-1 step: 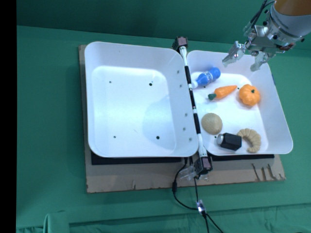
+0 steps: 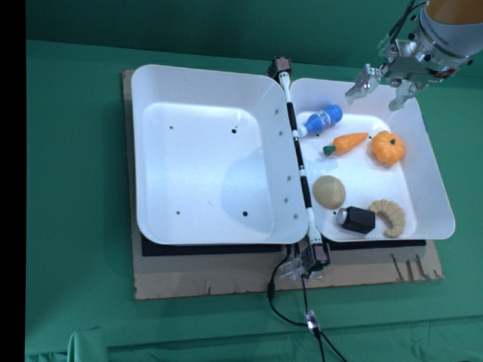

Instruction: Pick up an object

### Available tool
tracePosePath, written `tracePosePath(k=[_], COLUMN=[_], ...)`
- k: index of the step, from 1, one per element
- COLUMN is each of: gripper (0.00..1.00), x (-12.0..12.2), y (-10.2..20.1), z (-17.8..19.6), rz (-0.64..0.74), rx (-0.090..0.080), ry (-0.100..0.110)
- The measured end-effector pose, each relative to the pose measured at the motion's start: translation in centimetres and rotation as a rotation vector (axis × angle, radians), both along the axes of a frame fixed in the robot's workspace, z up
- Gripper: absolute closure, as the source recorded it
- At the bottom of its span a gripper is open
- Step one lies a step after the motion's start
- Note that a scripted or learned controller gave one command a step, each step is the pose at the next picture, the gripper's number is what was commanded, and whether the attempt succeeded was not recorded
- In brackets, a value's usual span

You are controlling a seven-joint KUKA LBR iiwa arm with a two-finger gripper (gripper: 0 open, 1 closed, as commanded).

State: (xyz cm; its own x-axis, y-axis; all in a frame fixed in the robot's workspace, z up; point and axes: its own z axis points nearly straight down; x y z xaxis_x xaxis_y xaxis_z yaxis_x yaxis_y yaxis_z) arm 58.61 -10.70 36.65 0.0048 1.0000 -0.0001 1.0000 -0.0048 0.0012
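**Gripper open above the right bin, nothing taken yet**

From the overhead camera I see the gripper (image 2: pixel 383 90) hanging over the far edge of the right bin (image 2: pixel 434 194), its two fingers spread apart with nothing between them. All the objects lie in that bin; the left bin (image 2: pixel 151 96) sits alongside, touching it at the shared divider.

My nearest candidate is the orange pumpkin (image 2: pixel 387 148), just below the gripper toward the bin's right wall. It looks like a small ribbed toy with a green stem, so I judge it light and fairly stiff, though its rounded sides could slip; I would close across its middle, clear of the stem. Just left of it lies a carrot (image 2: pixel 347 142), orange with a green tip, slim and easy to pinch across its width. Farther left, near the divider, is a small blue and white bottle (image 2: pixel 320 120) on its side, likely smooth and prone to roll.

Nearer the camera I see a round beige piece (image 2: pixel 329 191), possibly a cookie or potato; the resolution leaves me unsure. Beside it are a black block (image 2: pixel 356 219) and a croissant (image 2: pixel 389 216), the two touching or nearly so, which makes a clean grasp there harder.
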Motion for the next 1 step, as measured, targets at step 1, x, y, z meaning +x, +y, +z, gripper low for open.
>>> tracePosePath(k=[1], gripper=[0.0], x=[-0.5], y=[-1.03], z=[-4.76], rz=[-0.001], rx=[-0.001], ry=[0.004])
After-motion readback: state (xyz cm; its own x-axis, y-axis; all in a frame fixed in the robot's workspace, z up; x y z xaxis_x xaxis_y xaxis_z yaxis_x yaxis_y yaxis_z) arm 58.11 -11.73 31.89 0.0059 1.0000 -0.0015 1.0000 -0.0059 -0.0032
